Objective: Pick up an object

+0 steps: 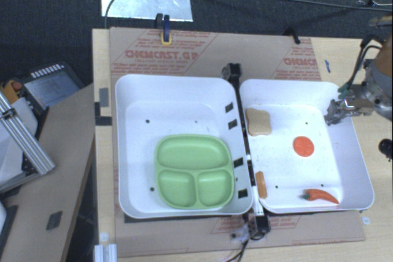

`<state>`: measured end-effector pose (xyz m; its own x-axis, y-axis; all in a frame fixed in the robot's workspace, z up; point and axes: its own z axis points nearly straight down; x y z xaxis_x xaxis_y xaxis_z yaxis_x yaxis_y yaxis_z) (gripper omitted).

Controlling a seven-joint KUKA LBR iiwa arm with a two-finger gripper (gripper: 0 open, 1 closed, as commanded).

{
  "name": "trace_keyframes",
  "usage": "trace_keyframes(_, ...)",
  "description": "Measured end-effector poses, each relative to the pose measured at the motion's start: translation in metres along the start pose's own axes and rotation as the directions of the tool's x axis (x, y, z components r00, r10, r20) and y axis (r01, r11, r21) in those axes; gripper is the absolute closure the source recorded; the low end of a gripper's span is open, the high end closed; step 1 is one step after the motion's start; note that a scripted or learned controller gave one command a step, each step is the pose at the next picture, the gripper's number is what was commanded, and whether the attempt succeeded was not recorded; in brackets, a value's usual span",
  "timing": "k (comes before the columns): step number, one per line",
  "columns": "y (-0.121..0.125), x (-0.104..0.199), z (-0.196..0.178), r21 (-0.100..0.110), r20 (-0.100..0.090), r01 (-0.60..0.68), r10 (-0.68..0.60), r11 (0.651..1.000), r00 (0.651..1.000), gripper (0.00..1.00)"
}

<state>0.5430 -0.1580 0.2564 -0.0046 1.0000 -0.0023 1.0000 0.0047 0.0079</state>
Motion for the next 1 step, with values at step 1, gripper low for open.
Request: trace_keyframes(1, 0.0061, 0.058, -0.0036, 0.005, -0.004, 0.006, -0.006, 1.0, 1.0, 1.0)
